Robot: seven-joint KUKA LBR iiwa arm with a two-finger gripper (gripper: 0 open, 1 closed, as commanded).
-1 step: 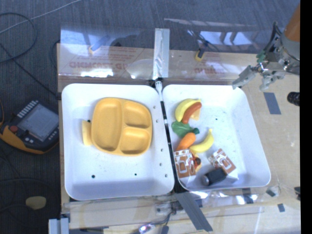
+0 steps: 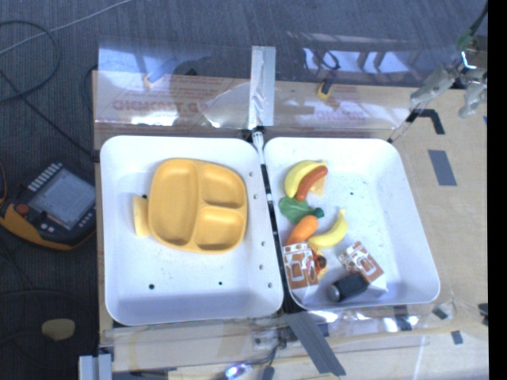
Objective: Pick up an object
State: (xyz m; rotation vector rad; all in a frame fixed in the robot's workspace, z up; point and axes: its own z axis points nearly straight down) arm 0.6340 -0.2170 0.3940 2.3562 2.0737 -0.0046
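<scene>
The right bin (image 2: 400,184) holds several small objects along its left and front. A yellow banana with a red piece on it (image 2: 305,178) lies at the upper left. Below it sit a green leafy piece (image 2: 297,209), an orange carrot (image 2: 302,229) and a second small banana (image 2: 333,230). Two patterned brown-and-white packets (image 2: 299,263) (image 2: 360,261) and a black cylinder (image 2: 346,288) lie near the front wall. The left bin (image 2: 119,212) carries a yellow divided plate (image 2: 196,204).
A handheld pendant with a screen (image 2: 55,206) lies on the floor to the left. Clear plastic sheeting (image 2: 238,93) runs behind both bins. A metal frame part (image 2: 467,70) stands at the upper right, above the wooden bench (image 2: 463,212).
</scene>
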